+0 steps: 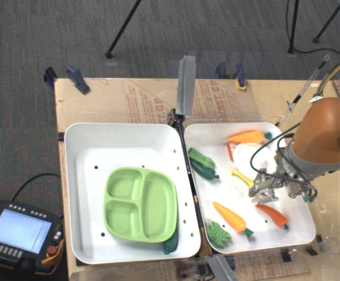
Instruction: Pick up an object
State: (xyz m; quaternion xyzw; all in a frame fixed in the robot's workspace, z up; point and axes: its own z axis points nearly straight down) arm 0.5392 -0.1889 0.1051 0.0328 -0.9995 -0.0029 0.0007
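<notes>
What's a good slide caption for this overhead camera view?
KUKA arm's gripper hovers in the right bin among toy carrots and other vegetables; a green divided plate sits in the left bin.

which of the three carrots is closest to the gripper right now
The carrot at the bin's front right corner, just below the gripper. The other two lie farther off: one at the back, one front-centre.

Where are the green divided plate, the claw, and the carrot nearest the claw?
green divided plate [140,204]: camera view, middle divider.
claw [264,191]: camera view, between its fingertips.
carrot nearest the claw [272,214]: camera view, orange body.
</notes>
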